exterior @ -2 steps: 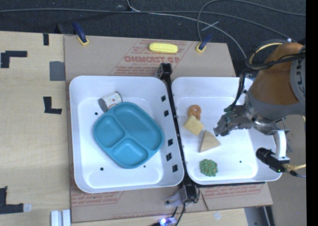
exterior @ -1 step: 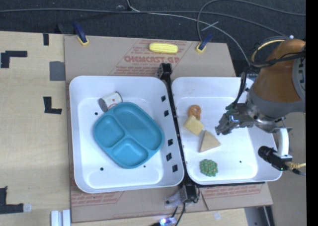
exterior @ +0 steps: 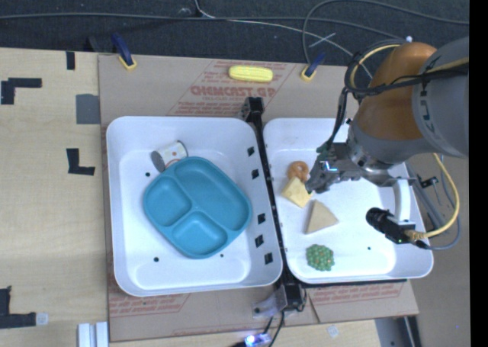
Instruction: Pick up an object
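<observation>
Nothing lifted yet, by my read: the gripper sits low in the right bin, just right of the cheese block, with the donut just above that block and the wedge below right of it. All three rest on the bin floor. Cannot tell the finger gap; contact unclear.

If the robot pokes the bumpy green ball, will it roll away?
Probably a little. The green ball looks round, so a push could roll it across the right bin. Its bumps might slow it and help fingers grip.
</observation>
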{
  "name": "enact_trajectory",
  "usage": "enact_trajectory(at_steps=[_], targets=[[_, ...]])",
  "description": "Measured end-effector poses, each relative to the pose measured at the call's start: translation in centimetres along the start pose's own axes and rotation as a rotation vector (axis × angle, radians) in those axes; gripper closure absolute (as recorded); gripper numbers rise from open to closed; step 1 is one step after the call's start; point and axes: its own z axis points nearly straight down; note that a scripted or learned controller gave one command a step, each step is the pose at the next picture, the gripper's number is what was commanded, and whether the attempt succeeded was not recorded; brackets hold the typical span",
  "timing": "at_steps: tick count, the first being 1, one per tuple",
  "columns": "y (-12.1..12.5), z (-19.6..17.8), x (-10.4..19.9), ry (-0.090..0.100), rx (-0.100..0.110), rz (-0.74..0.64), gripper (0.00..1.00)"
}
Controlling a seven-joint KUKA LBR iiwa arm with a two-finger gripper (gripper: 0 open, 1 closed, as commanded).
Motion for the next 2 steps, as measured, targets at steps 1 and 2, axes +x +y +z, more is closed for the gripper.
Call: enact_trajectory(at_steps=[1, 2], targets=[[2.0, -1.2, 4.4, 0.000, -0.001, 0.000, 1.00], [3.3, -1.2, 8.8, 0.000, 0.000, 0.000, 1.00]])
